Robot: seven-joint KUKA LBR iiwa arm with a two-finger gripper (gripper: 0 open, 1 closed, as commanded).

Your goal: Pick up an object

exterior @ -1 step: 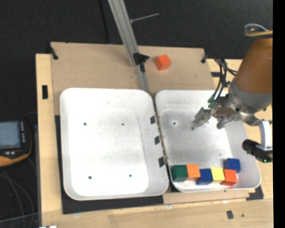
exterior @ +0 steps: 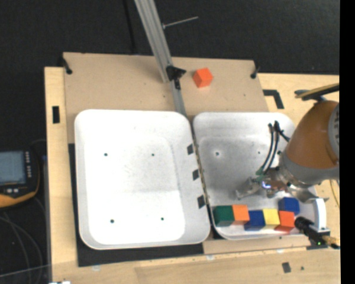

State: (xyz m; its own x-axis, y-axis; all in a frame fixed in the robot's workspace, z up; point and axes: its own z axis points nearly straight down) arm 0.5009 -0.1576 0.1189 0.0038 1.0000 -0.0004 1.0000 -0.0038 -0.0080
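- Objects to pick: a row of small coloured cubes along the near wall of the right-hand shallow white bin (exterior: 225, 129). In order: green cube (exterior: 223, 215), orange cube (exterior: 241, 212), dark blue cube (exterior: 255, 219), yellow cube (exterior: 271, 218), red-orange cube (exterior: 286, 220), with a second blue cube (exterior: 289, 205) just behind the last. They sit touching or nearly so.
- My gripper (exterior: 255, 186): low in the same bin, just behind the row, roughly above the orange and dark blue cubes. It blurs against the grey floor of the bin, so I cannot tell how its fingers stand, and I see nothing held in it.
- My arm: grey wrist under an orange band (exterior: 310, 138), reaching in from the right.
- Step in hand, as I judge it: lining up on one cube. The row is packed and hugs the wall, so an end cube, or the blue one set back, probably gives cleaner room on both sides.
- Left-hand shallow white bin (exterior: 136, 170): beside the first.
- Lone orange cube (exterior: 202, 77): on the brown board beyond both bins, well apart.
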